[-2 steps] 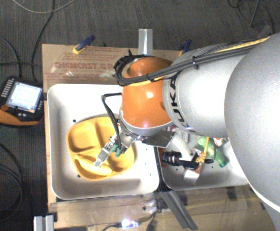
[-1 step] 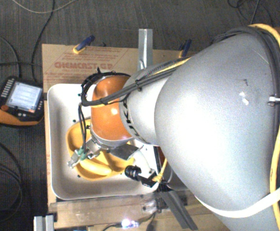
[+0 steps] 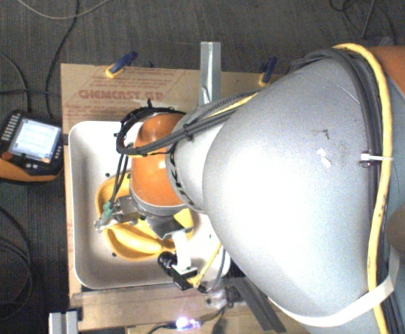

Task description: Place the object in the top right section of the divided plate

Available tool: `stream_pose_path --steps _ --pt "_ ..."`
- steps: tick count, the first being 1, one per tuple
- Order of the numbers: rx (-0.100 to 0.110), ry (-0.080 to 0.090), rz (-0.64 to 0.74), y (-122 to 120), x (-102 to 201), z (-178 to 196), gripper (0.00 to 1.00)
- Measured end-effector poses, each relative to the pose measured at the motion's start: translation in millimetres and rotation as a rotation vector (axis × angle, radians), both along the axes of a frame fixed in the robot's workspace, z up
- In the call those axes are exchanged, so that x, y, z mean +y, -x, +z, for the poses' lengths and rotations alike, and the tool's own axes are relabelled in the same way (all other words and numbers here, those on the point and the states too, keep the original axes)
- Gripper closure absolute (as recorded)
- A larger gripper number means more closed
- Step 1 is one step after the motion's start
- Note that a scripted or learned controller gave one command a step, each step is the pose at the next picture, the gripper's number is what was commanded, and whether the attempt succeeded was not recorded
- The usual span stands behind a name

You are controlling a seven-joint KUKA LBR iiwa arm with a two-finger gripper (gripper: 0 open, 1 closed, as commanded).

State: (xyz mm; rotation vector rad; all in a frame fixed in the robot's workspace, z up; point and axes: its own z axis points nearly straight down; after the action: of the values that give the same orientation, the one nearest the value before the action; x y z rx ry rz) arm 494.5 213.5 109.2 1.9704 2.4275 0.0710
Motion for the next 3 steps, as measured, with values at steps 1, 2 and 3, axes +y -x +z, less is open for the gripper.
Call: stream_pose_path --steps 1,2,3 --pt "0.035 0.023 0.108 6.9 4.4 9.6 0.00" --pt "0.023 -0.012 -0.359 -14.7 10.4 -2.8 0.00" --pt "0.033 0.018 -0.266 -14.4 17.7 -2.4 0.00"
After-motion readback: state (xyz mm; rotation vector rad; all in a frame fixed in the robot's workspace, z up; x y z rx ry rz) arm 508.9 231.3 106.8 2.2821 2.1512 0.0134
